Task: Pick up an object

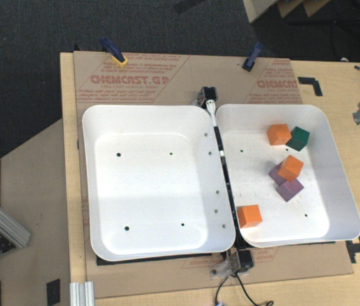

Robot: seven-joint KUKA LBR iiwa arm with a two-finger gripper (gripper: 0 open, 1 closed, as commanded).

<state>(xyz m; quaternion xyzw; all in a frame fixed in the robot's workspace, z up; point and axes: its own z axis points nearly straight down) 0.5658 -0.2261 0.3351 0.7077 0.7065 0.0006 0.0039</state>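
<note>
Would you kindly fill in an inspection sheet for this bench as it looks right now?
Surface: brown board under two white bins, left bin and right bin, side by side.
Job's things: in the right bin, three orange cubes, a green cube, two purple cubes; the middle orange cube touches the purple ones.
Clutter: nothing seen in the left bin.
Grippers: nothing seen.
Cables: a cable below the bins' front edge.
Surroundings: two blue clamps on the board's far edge; dark floor.
</note>
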